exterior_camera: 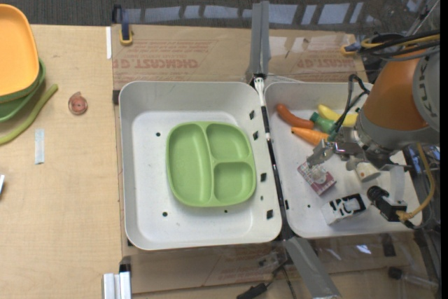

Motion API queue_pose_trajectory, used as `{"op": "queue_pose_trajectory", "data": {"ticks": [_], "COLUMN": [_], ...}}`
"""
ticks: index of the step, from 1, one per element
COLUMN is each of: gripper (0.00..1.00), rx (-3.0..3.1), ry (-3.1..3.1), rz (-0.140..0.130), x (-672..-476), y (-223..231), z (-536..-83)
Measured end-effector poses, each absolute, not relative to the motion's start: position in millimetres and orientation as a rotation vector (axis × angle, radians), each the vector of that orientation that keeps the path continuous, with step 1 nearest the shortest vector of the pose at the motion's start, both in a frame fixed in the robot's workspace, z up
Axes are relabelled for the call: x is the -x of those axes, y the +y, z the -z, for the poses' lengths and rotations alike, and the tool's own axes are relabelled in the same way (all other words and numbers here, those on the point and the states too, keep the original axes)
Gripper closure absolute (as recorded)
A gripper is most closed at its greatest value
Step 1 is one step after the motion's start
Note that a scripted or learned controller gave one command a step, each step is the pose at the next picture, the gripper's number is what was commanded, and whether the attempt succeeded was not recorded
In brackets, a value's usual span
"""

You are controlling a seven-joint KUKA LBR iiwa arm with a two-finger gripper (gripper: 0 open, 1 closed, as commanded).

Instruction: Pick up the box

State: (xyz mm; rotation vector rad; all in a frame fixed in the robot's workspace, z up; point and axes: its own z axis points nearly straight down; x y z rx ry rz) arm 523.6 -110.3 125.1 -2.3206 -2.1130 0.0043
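The gripper [323, 153], its state hard to tell, hangs just over the small box [317, 177] in the right bin [297, 220]; probably light stiff card, best pinched across its narrow sides.

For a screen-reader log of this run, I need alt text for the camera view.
A grey and orange robot arm reaches from the right over the right white bin, its pincer just above a small box, near toy carrots and a black-and-white item. The left bin holds a green divided plate.
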Motion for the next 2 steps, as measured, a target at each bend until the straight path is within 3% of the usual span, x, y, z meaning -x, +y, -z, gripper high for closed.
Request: {"op": "queue_pose_trajectory", "data": {"ticks": [1,2], "gripper": [0.00,1.00], "rx": [2.180,2.183], "ry": [-2.259,-2.254], "rz": [-0.003,-0.005], "x": [-514.9,-514.6], "y": [-92.4,-93.8], "z": [-90.7,-99.1]}}
